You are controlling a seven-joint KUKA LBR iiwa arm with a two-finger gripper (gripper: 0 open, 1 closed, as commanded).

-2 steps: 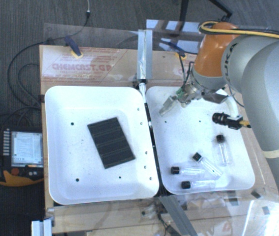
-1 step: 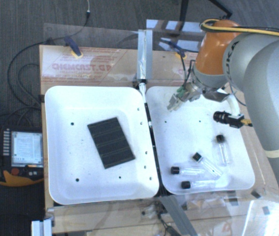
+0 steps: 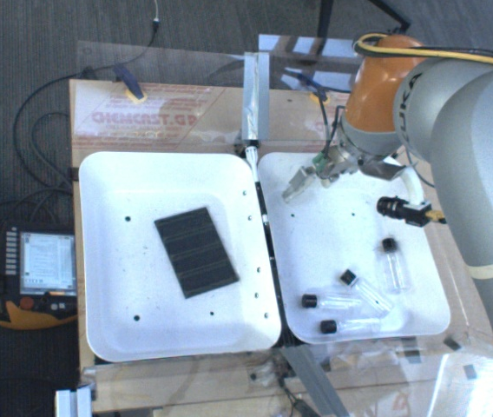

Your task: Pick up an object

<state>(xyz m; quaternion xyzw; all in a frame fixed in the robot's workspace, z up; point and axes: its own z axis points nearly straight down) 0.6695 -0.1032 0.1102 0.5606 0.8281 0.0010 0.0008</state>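
Observation:
A flat black ribbed pad (image 3: pixel 196 251) lies slantwise in the middle of the left bin (image 3: pixel 108 320). Several clear vials with black caps lie in the near right part of the right bin (image 3: pixel 299 241): one upright-looking vial (image 3: pixel 393 266), one slanted vial (image 3: pixel 364 289), and two lying near the front wall (image 3: pixel 329 301) (image 3: pixel 351 326). My gripper (image 3: pixel 305 179) hangs over the far left corner of the right bin, well apart from the vials and nowhere near the pad. I see nothing held at its tip.
The grey arm with its orange band (image 3: pixel 377 94) covers the far right of the right bin. A black fitting (image 3: pixel 401 208) sticks out beside the arm. The ridge between the bins (image 3: pixel 266 233) runs front to back. A teach pendant (image 3: pixel 34 272) lies on the floor at left.

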